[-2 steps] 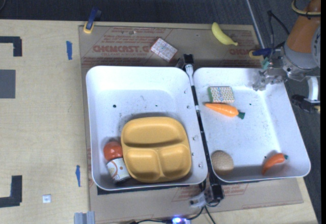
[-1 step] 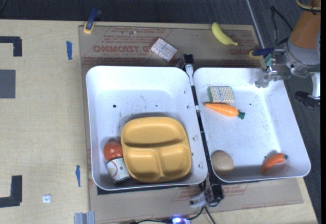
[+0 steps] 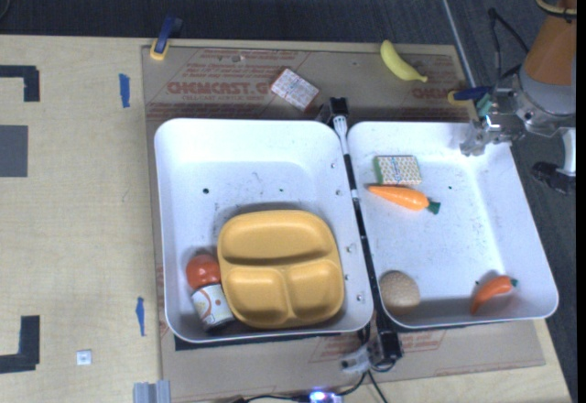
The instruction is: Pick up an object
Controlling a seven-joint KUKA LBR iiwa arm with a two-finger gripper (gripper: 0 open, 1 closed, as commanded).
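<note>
The right bin (image 3: 513,209) holds a carrot (image 3: 400,198) with a green end, a small patterned box (image 3: 397,169) just behind it, a brown round lump (image 3: 398,289) at the front left, and an orange vegetable (image 3: 493,291) at the front right. In the left bin (image 3: 183,172) a yellow divided tray (image 3: 279,266) lies upside up beside a small jar with an orange cap (image 3: 206,289). My gripper (image 3: 474,141) hangs over the far right corner of the right bin, well apart from every object, with nothing seen in it.
A yellow banana (image 3: 401,62) and a small patterned packet (image 3: 293,88) lie on the cardboard behind the bins. A blue clamp (image 3: 165,37) grips the board's far left corner. Cables run past the arm at the right.
</note>
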